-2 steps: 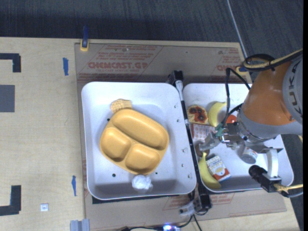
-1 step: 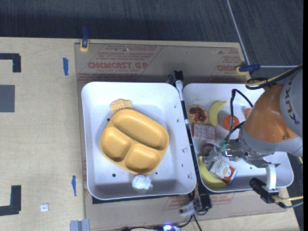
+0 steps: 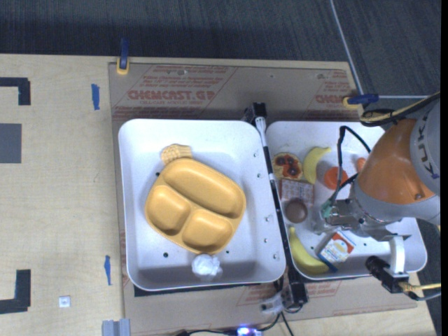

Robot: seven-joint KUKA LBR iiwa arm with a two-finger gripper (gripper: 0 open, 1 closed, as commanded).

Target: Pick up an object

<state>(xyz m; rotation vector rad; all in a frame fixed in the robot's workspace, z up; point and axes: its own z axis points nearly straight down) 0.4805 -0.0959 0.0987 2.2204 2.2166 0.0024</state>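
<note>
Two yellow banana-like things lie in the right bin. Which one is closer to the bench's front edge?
The banana at the bottom of the right bin, beside the small carton. The other yellow piece lies at the bin's far end.

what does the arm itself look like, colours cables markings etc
The arm is grey with a broad, rounded orange band above the wrist and dark lettering on its upper casing. A black cable loops along it down to the metallic grey gripper.

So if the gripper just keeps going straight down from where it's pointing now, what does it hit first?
Most likely the small red and white packet lying against the banana in the right bin. The gripper hangs just above that spot, but the wrist hides its tip and depth is unclear, so this is a best guess.
</note>
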